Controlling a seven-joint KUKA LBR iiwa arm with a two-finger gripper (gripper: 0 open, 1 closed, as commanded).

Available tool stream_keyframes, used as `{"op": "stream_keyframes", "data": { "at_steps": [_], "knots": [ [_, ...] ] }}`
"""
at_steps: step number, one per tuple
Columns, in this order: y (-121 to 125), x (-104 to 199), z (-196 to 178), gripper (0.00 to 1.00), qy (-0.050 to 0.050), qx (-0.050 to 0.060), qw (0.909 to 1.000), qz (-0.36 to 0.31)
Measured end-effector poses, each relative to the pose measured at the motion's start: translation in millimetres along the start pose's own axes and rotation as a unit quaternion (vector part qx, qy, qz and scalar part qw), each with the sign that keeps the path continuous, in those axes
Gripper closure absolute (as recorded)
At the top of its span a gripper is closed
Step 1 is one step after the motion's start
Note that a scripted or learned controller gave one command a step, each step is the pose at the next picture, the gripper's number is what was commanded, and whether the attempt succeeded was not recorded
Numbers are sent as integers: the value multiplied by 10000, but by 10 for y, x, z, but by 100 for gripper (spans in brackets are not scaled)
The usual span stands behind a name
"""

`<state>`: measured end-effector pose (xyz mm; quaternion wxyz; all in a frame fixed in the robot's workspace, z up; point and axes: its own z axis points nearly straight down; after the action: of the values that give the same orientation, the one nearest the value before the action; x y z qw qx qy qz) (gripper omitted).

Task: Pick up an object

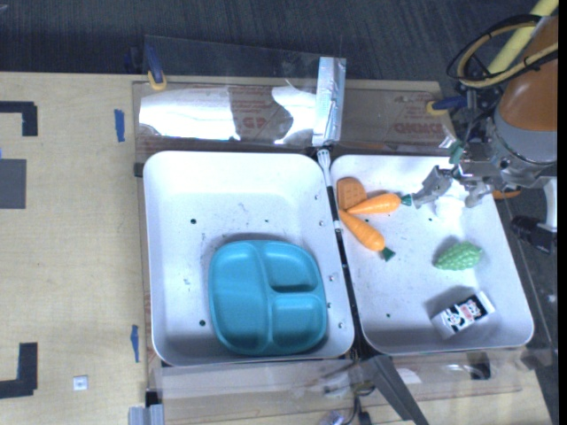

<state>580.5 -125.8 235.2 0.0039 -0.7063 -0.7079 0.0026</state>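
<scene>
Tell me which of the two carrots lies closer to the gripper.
The upper carrot, lying nearly level with its green tip pointing toward the gripper. The other carrot slants down below it, farther from the gripper.

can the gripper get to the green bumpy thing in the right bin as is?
Probably yes. The green bumpy object lies alone on the right bin's floor, apart from the carrots and the black-and-white box. The gripper hangs above that bin, nothing between them.
</scene>
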Motion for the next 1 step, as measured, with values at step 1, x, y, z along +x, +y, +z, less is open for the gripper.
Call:
{"op": "stream_keyframes", "data": {
  "at_steps": [1],
  "knots": [
    [223,210,1050,0,1,17,9997,-230]
  ]
}}
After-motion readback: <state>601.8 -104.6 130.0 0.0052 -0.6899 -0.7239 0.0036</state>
